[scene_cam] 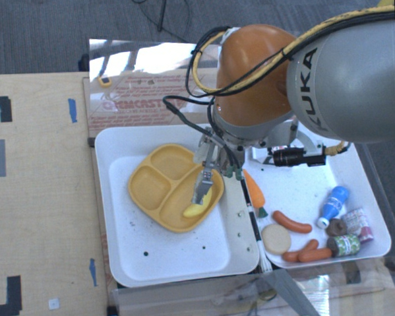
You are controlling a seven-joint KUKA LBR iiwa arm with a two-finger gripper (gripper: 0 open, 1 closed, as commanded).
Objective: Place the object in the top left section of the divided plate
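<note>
The gripper [203, 195] hangs over the yellow divided plate [160, 184], which lies in the left bin [123, 257]. Its fingers [205, 184] point down at the plate's section nearest the bins' shared wall, and a yellow banana [195, 210] lies in that section right under the fingertips. The fingers seem to close on the banana's upper end, but whether they truly grip it I cannot tell. The plate's other two sections lie to the left of the gripper.

To the right of the gripper, just past the dividing wall, a carrot [254, 189] lies in the right bin [374, 197]. Farther right and toward the bench's near edge sit a sausage [292, 222], a round pale slice [277, 238], two more sausages [308, 251], a blue and white bottle [333, 205] and two small cans [350, 235]. A cardboard box [142, 101] stands beyond the left bin, behind the gripper.
</note>
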